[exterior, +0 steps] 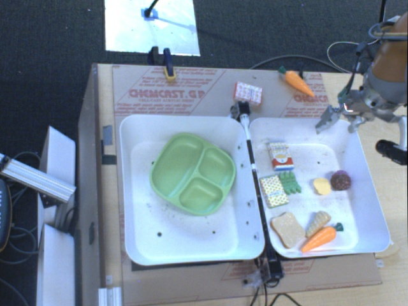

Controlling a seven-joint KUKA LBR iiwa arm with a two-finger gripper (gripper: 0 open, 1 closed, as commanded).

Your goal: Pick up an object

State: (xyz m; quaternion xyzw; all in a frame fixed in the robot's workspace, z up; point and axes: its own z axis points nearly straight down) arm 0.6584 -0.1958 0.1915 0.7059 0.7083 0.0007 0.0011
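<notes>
My gripper [336, 122] hangs over the far right corner of the right bin [366, 171]. Its two fingers are spread open with nothing between them. Below it in the bin lie a small red-and-white box [279, 156], a checkered cracker [274, 191], a green piece [291, 182], a yellow piece [322, 186] and a dark maroon ball [341, 181]. Nearer the front edge are a bread slice [287, 229], a tan wedge [318, 222] and an orange carrot [319, 238].
The left bin [140, 222] holds a green divided plate [193, 173]. Behind the bins on the cardboard lie a second carrot [298, 81] and a small pink box [248, 93]. A black-and-yellow clamp [167, 62] sits at the bench's far edge.
</notes>
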